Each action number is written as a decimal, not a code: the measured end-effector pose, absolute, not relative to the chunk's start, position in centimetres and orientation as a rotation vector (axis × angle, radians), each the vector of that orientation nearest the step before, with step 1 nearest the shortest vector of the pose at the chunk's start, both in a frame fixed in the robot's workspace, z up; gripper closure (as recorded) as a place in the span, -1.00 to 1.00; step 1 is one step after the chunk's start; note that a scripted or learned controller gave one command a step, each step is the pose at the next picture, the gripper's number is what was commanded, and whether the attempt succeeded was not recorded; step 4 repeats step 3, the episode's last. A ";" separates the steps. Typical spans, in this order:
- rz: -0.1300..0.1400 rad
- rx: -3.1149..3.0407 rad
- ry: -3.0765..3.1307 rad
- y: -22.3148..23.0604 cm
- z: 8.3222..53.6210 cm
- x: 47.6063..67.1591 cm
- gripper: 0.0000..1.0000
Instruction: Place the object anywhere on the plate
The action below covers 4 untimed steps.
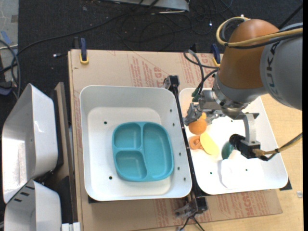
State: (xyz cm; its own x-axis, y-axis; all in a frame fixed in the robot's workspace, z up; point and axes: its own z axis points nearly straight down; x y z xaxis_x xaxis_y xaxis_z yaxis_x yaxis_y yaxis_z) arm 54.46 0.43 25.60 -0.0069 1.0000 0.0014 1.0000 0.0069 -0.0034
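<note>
While gripper [198,114] hovers, orange object [197,126] just beneath, right bin [250,179]

Even, fairly bright light falls from overhead. The two white bins, left [94,129] and right [269,177], are nearly washed out, their walls showing little detail. The arm [250,57] casts a soft shadow into the right bin, and its orange band carries a dull sheen. The floor [48,13] stays dark. Focus is a little soft and grainy throughout.
</note>
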 end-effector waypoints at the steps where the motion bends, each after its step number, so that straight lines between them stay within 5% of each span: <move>1: 0.001 -2.210 -2.228 6.1 23.9 53.5 1.00; 2: 0.003 -2.209 -2.228 11.4 22.6 52.4 1.00; 3: 0.002 -2.219 -2.222 11.1 22.7 52.5 -1.00; 4: 0.002 -2.219 -2.222 11.1 22.7 52.5 -1.00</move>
